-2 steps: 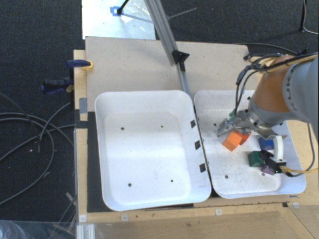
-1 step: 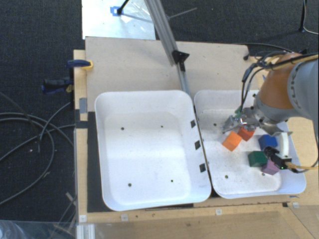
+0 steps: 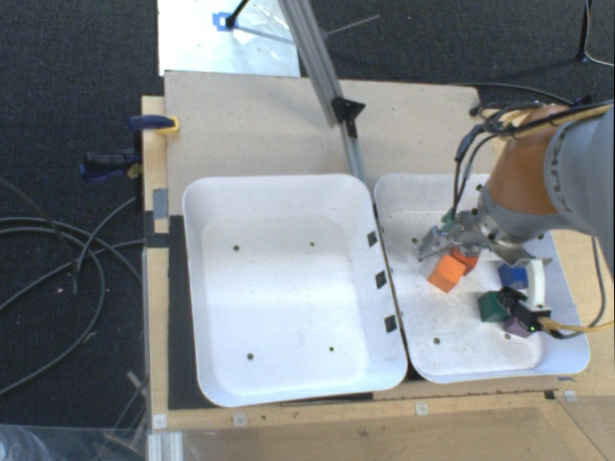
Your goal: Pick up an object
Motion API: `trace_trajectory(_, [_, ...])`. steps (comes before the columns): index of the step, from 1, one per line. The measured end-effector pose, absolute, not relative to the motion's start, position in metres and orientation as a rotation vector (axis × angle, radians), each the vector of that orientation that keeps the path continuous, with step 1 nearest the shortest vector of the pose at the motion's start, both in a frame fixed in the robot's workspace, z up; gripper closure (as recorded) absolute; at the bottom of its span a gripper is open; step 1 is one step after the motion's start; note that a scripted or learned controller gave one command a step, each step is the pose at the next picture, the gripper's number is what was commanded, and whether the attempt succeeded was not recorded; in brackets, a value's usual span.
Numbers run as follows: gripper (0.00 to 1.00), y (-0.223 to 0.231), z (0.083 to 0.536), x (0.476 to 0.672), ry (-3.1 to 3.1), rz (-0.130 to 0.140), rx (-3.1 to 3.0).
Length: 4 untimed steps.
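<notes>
Landmark: the right bin (image 3: 423,353), a shallow white tray on the counter (image 3: 259,128).

1. Arm (image 3: 581,166): grey, entering over the right bin's right rim; its orange band (image 3: 519,176) lies above the bin's far right part.
2. Tool (image 3: 450,246): positioned over the middle of the right bin, pointing toward the bin's left wall; whether it is open or closed cannot be told from this view.
3. Orange block (image 3: 447,273): in the right bin, near its middle, directly at the near side of the tool and tilted; contact with the tool cannot be confirmed, so no grip is reported.
4. Green block (image 3: 493,305): in the right bin, in its near right part, apart from the orange block.
5. Blue object (image 3: 512,277): in the right bin, toward its right wall; shape partly hidden.
6. Purple object (image 3: 519,327): in the right bin, near its near right corner; small, detail unclear.
7. Left bin (image 3: 279,286): white, set just beside the right bin's left wall; the rims meet, with small black tabs (image 3: 381,279) along the joint.
8. Metal pole (image 3: 317,56): slanting down to the right bin's far left corner.
9. Blue clamp (image 3: 154,123): at the counter edge, well apart from the right bin, beyond the left bin.
</notes>
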State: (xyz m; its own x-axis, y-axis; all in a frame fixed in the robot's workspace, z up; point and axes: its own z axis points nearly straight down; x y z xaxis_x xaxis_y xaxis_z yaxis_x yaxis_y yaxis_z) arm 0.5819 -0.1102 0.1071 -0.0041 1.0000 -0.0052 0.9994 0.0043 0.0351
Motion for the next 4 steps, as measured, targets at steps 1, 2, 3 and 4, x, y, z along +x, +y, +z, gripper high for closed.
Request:
trace_trajectory(1, [0.00, -0.066, 0.195, 0.605, 2.227, 0.013, 2.205])
trace_trajectory(2, [0.00, -0.114, 0.115, 0.565, 2.214, 0.018, 2.198])
trace_trajectory(3, [0.00, -0.103, 0.109, 0.576, 2.206, 0.025, 2.200])
trace_trajectory(4, [0.00, -0.105, 0.107, 0.580, 2.206, 0.022, 2.199])
